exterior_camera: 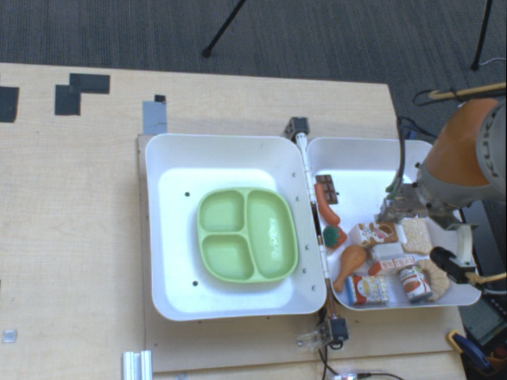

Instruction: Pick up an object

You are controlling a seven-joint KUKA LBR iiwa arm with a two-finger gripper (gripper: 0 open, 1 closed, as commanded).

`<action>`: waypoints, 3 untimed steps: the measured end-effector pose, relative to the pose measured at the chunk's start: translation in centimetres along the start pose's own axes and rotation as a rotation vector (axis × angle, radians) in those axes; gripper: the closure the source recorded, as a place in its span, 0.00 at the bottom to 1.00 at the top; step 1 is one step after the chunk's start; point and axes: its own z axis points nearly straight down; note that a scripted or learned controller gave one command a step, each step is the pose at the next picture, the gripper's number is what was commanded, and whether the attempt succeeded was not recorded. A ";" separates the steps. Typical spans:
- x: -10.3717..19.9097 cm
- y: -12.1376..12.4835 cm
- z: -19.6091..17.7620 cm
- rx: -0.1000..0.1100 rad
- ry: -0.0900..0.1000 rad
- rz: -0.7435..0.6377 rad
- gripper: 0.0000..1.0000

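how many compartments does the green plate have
3. The green plate sits in the left bin: one long compartment runs down its right side, and two smaller ones are stacked on its left, upper and lower. None look hidden.

No writing can be read; the printing on the small packets (370,289) is blurred
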 end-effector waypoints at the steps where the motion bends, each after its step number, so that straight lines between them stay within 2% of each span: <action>1: 1.8 -2.6 -4.5 -0.014 -0.005 0.003 1.00; 2: 0.6 1.4 -14.5 0.011 0.002 -0.001 1.00; 3: 0.6 1.4 -14.4 0.013 0.003 -0.001 0.00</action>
